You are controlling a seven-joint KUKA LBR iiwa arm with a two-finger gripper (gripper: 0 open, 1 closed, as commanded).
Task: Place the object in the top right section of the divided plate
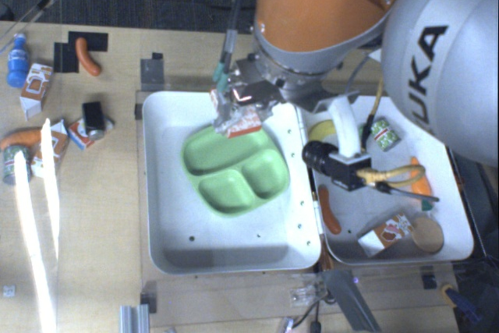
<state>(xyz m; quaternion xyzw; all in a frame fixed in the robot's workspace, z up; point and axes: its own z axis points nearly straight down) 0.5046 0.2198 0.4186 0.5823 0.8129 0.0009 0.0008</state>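
A green divided plate (234, 171) lies in the left white bin (168, 230), turned at a slant. My gripper (232, 115) hangs over the plate's far edge, reaching down from the big orange and grey arm. A small red and white carton (243, 123) sits between its fingers, just above the plate's upper rim. The arm's body hides the bin's far wall behind the gripper.
The right bin (460, 246) holds a green and white carton (383, 134), a sausage (330, 211), a brown and white carton (388, 232), a tan disc (427, 234) and an orange carrot (419, 177). On the bench to the left lie a blue bottle (17, 58), another sausage (90, 58) and a black block (93, 116).
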